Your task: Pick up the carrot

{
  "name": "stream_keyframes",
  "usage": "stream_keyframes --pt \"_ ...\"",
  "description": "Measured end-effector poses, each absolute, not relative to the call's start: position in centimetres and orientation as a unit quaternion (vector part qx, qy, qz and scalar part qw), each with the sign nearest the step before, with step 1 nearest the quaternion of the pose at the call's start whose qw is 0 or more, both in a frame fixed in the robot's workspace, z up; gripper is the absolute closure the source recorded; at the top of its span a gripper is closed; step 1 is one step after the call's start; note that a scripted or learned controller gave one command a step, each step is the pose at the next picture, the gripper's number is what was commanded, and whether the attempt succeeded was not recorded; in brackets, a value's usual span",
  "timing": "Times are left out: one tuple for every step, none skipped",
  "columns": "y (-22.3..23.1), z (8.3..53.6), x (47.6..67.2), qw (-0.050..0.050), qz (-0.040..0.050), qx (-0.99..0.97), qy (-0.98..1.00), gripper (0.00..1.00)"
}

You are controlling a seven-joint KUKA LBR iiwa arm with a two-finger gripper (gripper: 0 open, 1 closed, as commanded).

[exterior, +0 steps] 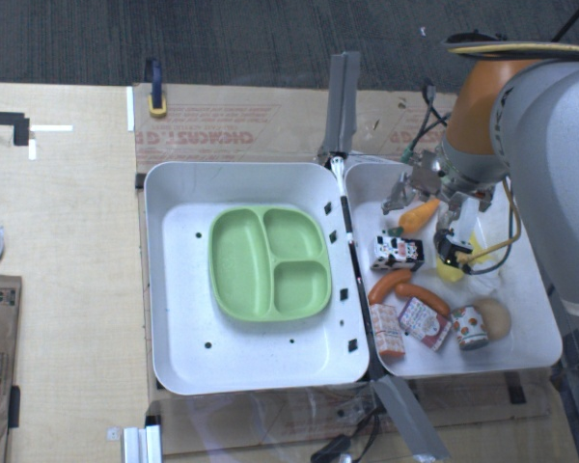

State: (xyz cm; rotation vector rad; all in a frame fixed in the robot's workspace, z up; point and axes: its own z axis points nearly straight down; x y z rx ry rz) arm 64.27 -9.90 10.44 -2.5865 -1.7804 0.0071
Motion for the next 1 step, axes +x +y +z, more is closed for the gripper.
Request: stream_keyframes --pt "-9.9 11.33 64.24 0.003 0.0051 -0.823 -0.568 1.0"
